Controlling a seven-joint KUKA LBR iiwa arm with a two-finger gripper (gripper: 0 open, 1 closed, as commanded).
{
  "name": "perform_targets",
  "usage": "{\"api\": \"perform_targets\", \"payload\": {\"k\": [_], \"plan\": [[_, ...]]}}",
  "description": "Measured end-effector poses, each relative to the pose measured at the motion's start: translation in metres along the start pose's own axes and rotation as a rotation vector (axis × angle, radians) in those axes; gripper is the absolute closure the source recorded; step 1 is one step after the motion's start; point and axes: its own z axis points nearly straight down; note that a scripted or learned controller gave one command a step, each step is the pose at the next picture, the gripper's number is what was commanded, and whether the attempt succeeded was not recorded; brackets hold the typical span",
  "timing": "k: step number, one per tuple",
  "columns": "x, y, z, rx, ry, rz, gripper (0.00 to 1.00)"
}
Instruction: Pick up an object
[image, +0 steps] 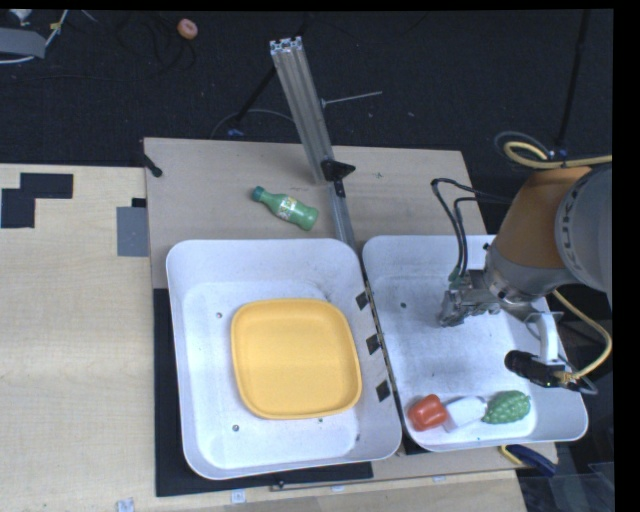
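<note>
Three objects near right bin's front edge | tool apart, behind | grip state unclear

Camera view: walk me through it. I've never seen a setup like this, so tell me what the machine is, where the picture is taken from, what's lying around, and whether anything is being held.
The picture comes from one fixed camera above a bench, looking down at a slant. The grey machine with the orange band entering from the right is a robot arm. At its tip is a gripper, a small two-finger claw, hanging over the right bin. I see nothing between its fingers, and the view is too small to tell whether they are open or shut.

Two shallow white bins sit side by side. The left bin holds a yellow plate. Along the right bin's near edge lie a red object, a white object and a green bumpy object. A small green bottle lies on its side on the bench behind the bins.
</note>
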Motion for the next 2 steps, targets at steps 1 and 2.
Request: {"api": "perform_targets", "payload": {"k": [1,2], "plan": [[0.002,-0.008,-0.050,-0.003,-0.001,0.000,1.00],[0.000,-0.008,-0.092,-0.003,-0.001,0.000,1.00]]}}
